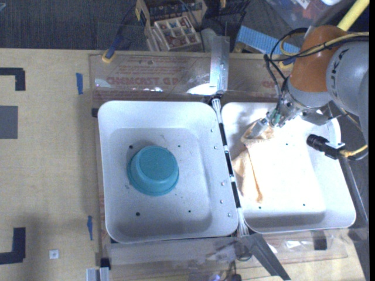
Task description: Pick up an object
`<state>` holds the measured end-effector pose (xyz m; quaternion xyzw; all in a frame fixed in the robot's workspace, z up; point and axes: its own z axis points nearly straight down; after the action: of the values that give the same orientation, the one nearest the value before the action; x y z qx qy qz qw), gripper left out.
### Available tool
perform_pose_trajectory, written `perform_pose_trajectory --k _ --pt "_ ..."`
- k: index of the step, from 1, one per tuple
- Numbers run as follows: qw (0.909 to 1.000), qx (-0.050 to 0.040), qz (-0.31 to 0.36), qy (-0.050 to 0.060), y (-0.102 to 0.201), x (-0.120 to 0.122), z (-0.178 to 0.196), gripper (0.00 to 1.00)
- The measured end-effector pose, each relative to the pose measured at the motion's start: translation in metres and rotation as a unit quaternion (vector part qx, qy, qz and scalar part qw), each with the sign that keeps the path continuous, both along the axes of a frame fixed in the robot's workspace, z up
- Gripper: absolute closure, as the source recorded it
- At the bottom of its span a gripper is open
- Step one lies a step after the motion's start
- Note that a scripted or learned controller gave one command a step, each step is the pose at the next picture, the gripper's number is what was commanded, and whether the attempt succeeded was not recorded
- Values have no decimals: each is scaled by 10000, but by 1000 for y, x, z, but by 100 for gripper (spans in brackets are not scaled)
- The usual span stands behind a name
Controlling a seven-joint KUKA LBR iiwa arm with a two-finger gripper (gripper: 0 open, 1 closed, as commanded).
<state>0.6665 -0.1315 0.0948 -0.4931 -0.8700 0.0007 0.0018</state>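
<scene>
We saw a pale cream cloth crumpled along the right bin's left side, one corner lifted upward, and a teal bowl upside down in the left bin.

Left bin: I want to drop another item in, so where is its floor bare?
The left bin is bare all around the teal bowl. The right bin is crowded: cloth along its left side, the claw at the cloth's top.

Bowl in left bin; cloth in right bin, under claw.
</scene>
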Motion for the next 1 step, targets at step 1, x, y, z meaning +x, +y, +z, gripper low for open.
perform_pose_trajectory --k 1 --pt "10000 -7 -6 -44 -1 2 12 100"
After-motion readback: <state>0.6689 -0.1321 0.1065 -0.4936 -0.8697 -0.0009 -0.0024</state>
